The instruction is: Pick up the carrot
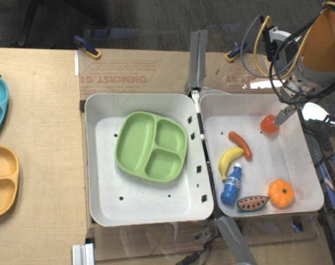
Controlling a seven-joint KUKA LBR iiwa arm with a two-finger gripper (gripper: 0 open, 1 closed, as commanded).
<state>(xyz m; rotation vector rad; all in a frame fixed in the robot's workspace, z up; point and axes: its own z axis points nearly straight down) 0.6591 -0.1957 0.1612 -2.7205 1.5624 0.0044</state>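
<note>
Right bin (300, 148): the carrot (268, 124), as I read it, is the short orange piece near the bin's far right corner, well apart from the other toys. The gripper (280, 118) sits at its right side, a grey tip touching or just over it. From this slant I cannot tell how far the gripper is open, or whether it has the carrot at all; no grasp confirmed. The arm (321, 37) comes in from the upper right, with cables looped beside it. Elsewhere in this bin: a redder sausage (240, 144) towards the middle, a banana (228, 162) just below it, a bottle (231, 184), a melon slice (252, 203) and a pumpkin (281, 194) along the near side. Left bin (101, 203) holds a green plate (151, 146). Risks, as judged: contact looks off-centre, on the carrot's right end, so closing could squeeze it out sideways or roll it towards the wall; a lift on such a hold could drop it. The sausage is similar in colour and shape, so a retry aimed by colour could take the wrong item. The bin wall is near the gripper, and a low approach could clip it.
</note>
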